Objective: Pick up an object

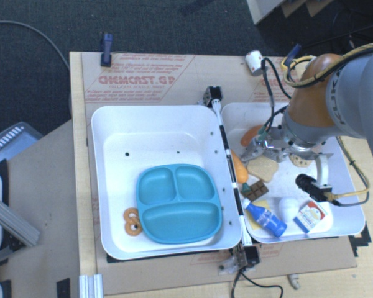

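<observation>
My gripper point(262, 146) is low inside the right bin point(348, 225), near its back left part, under the grey arm with the orange band point(311, 98). It hovers over or touches a pale beige flat piece point(265, 169). Beside it are an orange carrot-like piece point(239, 168) along the bin's left wall and an orange-red item point(251, 133) partly hidden behind the gripper. Further forward lie a brown block point(256, 190), a blue bottle point(266, 220), a white round item point(289, 206) and a red and white carton point(311, 216).
The left bin point(112, 129) holds a blue divided plate point(178, 203) and a small pretzel point(133, 221) at the plate's left. A black clip point(212, 94) joins the bins at the back. Cables point(336, 196) trail over the right bin.
</observation>
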Controlling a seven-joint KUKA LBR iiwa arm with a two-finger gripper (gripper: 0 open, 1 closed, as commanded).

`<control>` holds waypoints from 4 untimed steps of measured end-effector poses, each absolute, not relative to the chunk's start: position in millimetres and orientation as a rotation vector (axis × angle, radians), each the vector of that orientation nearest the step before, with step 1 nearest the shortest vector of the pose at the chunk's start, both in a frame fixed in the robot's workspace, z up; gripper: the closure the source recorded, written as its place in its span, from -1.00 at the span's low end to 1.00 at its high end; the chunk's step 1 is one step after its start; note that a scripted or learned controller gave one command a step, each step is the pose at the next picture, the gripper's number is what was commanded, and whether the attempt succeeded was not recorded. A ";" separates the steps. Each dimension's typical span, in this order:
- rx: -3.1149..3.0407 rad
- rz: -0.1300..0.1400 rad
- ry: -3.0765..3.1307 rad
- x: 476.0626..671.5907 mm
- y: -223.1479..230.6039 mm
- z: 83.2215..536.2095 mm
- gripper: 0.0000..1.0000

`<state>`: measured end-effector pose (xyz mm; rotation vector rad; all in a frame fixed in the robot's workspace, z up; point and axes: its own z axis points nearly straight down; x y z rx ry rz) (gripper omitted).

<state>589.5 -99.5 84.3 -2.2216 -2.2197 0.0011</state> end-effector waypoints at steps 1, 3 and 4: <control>-2.218 0.005 -2.220 656.6 -110.7 84.3 -1.00; -2.222 0.001 -2.223 666.4 -138.8 84.7 -1.00; -2.222 0.003 -2.220 599.6 -186.8 84.6 -1.00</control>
